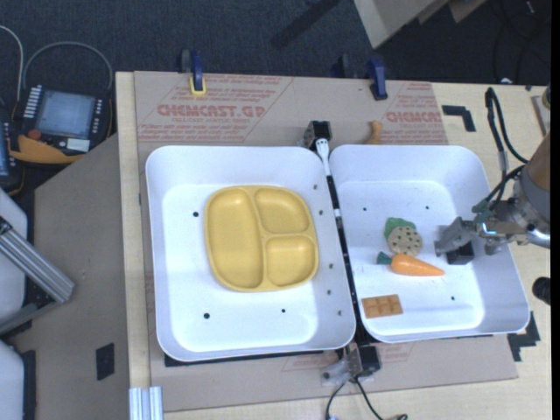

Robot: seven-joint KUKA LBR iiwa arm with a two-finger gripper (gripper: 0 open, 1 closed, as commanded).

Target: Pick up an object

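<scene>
Camera view: gripper (pixel 454 240) near right bin (pixel 503 300) rim.

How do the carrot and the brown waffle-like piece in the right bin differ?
The carrot is orange, tapered and rounded; the brown waffle piece is flat and rectangular with a grid pattern. The carrot lies mid-bin, beside the green item and close to the gripper; the waffle piece sits alone near the bin's front wall. The carrot has a green stem end; the waffle piece is one colour. Both rest on the right bin floor, ungrasped.
</scene>
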